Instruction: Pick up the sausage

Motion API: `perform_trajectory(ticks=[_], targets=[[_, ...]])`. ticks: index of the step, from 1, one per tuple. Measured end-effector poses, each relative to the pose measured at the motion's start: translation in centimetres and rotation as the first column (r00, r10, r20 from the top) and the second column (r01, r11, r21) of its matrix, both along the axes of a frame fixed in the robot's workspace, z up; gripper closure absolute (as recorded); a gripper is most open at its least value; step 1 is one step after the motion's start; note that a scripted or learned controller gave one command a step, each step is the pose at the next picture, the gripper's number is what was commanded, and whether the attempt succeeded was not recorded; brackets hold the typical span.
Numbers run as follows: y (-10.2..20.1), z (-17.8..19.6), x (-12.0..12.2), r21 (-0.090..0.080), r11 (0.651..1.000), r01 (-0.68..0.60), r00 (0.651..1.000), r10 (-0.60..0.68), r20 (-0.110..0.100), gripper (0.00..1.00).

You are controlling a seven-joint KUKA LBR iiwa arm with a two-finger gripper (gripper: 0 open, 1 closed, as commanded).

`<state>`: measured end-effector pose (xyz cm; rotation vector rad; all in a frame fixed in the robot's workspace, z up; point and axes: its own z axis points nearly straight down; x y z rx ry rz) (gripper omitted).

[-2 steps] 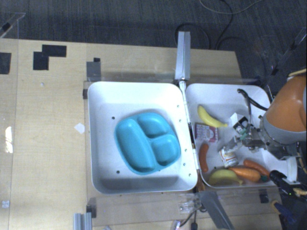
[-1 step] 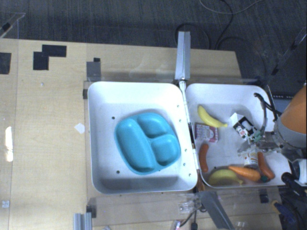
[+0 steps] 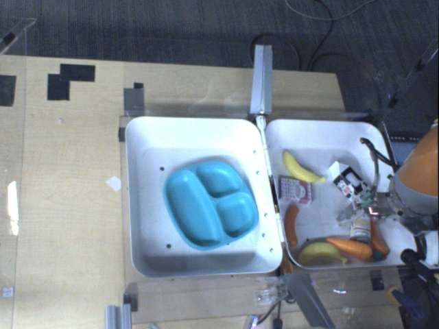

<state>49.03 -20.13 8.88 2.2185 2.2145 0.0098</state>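
The sausage [image 3: 291,225] lies lengthwise in the right bin [image 3: 322,130], against its left wall, just below the small pink packet [image 3: 298,190] and just above the left tip of the lower banana [image 3: 321,252]. It's prob. a toy: light, smooth, rounded, so likely to roll or slip; best pinched across the short width at mid-length, w/ one finger needing room by the wall. The gripper [image 3: 361,208] is over the right side of that bin, well apart from the sausage; can't tell how its claw is set, too cluttered. Count: 1 sausage, 2 bananas (upper one [image 3: 302,168]), 1 carrot [image 3: 351,247], 1 packet, 1 blue divided tray [image 3: 209,203] in the left bin, 2 bins.
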Motion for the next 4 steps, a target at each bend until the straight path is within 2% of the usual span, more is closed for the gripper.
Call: perform_trajectory(ticks=[1, 2, 3, 4], targets=[[-0.1, 1.8, 0.7, -0.008, 1.0, -0.003, 1.0, 0.004, 0.021, 1.0], [7.9, 0.4, 0.4, -0.008, 0.985, -0.172, 0.985, 0.172, 0.014, 1.0], [7.8, 0.2, 0.3, -0.008, 0.985, -0.171, 0.985, 0.171, 0.01, 0.0], [1.0, 5.0, -0.2, -0.003, 0.974, -0.225, 0.974, 0.225, -0.004, 0.0]])
